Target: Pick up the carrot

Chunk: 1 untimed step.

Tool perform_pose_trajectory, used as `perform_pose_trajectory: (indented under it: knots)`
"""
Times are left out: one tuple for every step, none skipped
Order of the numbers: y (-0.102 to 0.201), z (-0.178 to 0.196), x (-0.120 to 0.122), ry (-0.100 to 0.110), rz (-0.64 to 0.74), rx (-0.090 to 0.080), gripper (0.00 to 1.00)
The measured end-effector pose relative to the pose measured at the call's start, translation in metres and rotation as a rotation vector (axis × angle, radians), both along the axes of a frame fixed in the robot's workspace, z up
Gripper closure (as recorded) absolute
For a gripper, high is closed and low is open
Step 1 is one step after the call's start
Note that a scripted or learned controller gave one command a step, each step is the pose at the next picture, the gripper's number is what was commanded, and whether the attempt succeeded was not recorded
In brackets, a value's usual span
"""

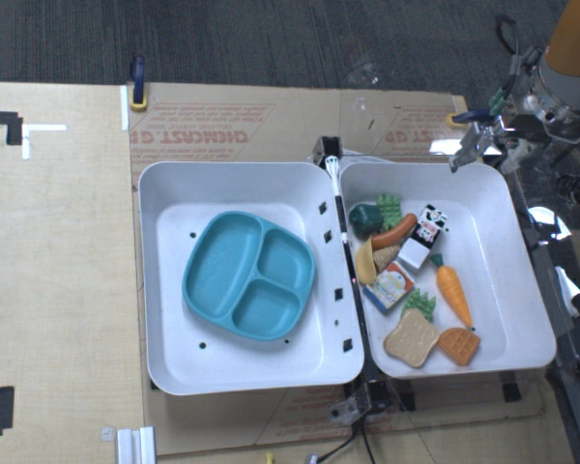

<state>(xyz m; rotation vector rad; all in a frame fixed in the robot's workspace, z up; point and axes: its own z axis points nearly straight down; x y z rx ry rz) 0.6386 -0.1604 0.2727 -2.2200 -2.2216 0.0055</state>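
Carrot (452, 294): right bin (503, 201), near right wall, beside waffle (459, 346) | I judge it light, rigid, smooth plastic; grip across thick middle | Gripper (478, 148): above bin's far right corner, fingers' state cannot be told.

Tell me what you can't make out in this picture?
- Gripper, camera view: small and cluttered, finger state unclear.
- Arm: cut off by the top right edge.
- Carrot: leafy end too small to make out.
- Small box in the right bin: label unreadable, partly covered by other toys.
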Motion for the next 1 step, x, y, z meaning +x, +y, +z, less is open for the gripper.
perform_pose_trajectory:
  knots:
    - [-0.0215,-0.0880,-0.0927,0.000,-0.006,0.000,0.00]
